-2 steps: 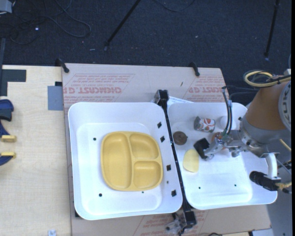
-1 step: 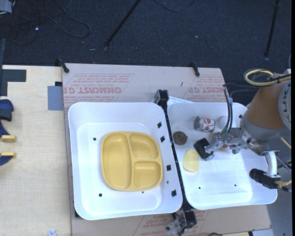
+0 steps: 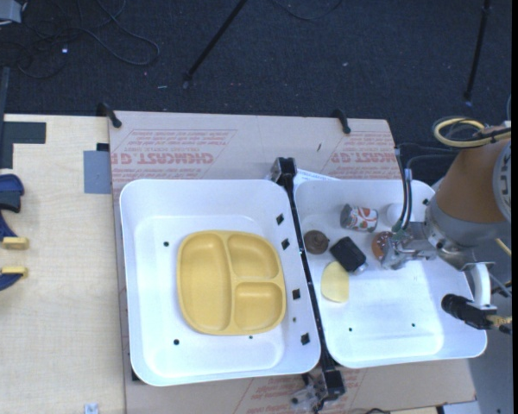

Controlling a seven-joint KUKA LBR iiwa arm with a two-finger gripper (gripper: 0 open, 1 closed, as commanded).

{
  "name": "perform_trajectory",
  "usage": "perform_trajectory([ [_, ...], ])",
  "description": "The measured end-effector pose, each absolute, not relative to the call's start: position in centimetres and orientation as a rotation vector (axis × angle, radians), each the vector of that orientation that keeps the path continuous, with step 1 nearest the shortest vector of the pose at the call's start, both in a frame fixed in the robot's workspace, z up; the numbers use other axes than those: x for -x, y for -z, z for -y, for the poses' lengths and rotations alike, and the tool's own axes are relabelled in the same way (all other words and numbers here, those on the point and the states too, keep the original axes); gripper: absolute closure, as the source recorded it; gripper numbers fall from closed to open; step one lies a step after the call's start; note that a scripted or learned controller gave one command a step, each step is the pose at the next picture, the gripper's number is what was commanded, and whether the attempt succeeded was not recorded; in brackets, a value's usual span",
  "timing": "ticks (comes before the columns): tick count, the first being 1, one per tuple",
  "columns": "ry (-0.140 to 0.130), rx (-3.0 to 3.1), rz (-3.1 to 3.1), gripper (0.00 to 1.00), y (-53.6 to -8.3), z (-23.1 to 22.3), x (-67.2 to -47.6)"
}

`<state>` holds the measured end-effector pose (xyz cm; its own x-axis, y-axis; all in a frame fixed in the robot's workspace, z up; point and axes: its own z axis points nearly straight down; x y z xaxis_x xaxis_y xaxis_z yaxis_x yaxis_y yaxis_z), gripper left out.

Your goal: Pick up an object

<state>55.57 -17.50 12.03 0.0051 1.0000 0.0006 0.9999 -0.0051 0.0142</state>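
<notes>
Far to the gripper's left, one yellow divided plate (image 3: 231,282) with three compartments lies in the left bin (image 3: 147,317). In the right bin (image 3: 397,339) there are four small things near the gripper: one dark brown round piece (image 3: 316,242), one pale yellow wedge (image 3: 334,282) lying below it, one black block (image 3: 348,254) tilted between them and the gripper, and one small can (image 3: 360,218) with red and white markings lying on its side, just up and left of the gripper. The gripper (image 3: 395,253) reaches in from the right, low over the bin – a reddish-brown thing (image 3: 381,247) sits at its tip, but I cannot tell whether the gripper is apart or closed.
</notes>
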Motion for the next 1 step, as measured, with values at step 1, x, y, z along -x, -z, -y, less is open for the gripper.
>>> perform_trajectory([
  [1,-0.001,-2.220,-2.222,1.00,-18.19,17.38,-55.15],
])
